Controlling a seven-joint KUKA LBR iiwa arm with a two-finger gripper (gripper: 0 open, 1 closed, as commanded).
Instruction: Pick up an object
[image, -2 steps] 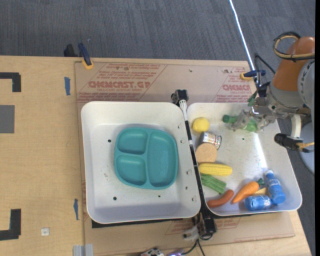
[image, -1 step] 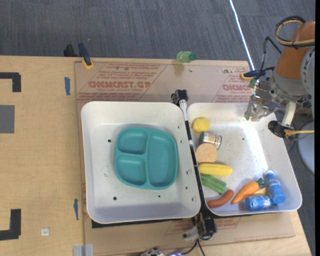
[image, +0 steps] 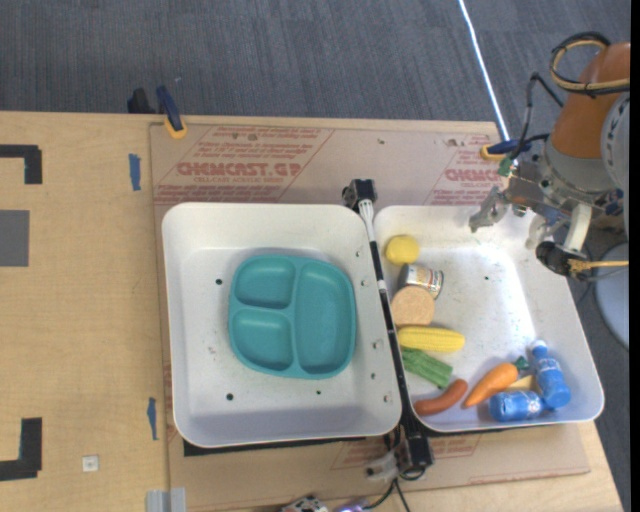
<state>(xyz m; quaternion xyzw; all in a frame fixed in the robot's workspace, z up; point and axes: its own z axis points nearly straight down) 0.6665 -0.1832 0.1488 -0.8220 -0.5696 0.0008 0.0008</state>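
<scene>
You will find the gripper (image: 515, 205) at the upper right corner of the right shallow white bin (image: 500, 290), hanging from the grey arm with the orange band (image: 590, 110); you cannot tell from this angle how far it is parted, and nothing is seen in its hold. The objects lie along that bin's left side and lower edge: a yellow round lemon (image: 402, 249), a small tin can (image: 424, 280), a tan round biscuit (image: 413, 307), a yellow corn cob (image: 432, 340), a green bean pod (image: 428, 368), a red-brown sausage (image: 440, 398), an orange carrot (image: 492, 384) and two blue bottles (image: 548, 375) (image: 515, 405). The left white bin (image: 195, 300) holds a teal compartment plate (image: 294, 313). Both bins rest on the tan board surface (image: 80, 300).
</scene>
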